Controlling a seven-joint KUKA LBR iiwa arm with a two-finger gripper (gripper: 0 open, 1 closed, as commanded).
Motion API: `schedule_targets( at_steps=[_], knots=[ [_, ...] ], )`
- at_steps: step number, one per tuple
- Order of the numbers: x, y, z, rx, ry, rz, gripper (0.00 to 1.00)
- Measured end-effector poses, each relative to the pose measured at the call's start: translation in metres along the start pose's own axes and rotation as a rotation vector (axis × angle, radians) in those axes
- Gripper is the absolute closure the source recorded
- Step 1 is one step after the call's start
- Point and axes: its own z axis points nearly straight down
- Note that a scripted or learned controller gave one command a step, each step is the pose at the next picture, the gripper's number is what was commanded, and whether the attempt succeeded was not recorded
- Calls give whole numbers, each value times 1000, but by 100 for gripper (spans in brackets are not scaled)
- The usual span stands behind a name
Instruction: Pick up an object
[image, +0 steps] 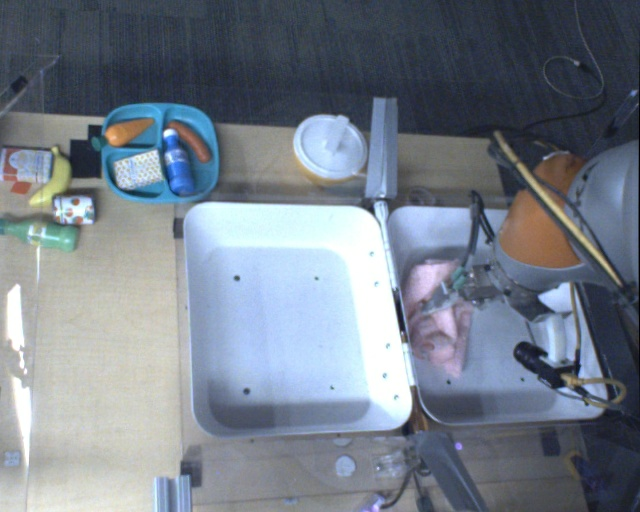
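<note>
A crumpled pink cloth lies in the right bin, against its left wall. My gripper reaches in from the right and sits low over the cloth's upper right part, its tips touching or just above the fabric. The grey arm with its orange band hangs over the bin's right half. Whether any cloth is caught between the tips cannot be told.
The left bin lies beside the right one. On the bench at the back left are a blue divided tray of toy food, a banana, a small can and a green bottle. A white lidded cup stands behind the bins.
</note>
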Motion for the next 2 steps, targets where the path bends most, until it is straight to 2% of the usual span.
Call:
schedule_targets(
  at_steps=[1, 2],
  knots=[
    [31, 14, -90, 24, 1, 259, 0],
    [7, 10, -2, 18, 3, 136, 0]
  ],
)
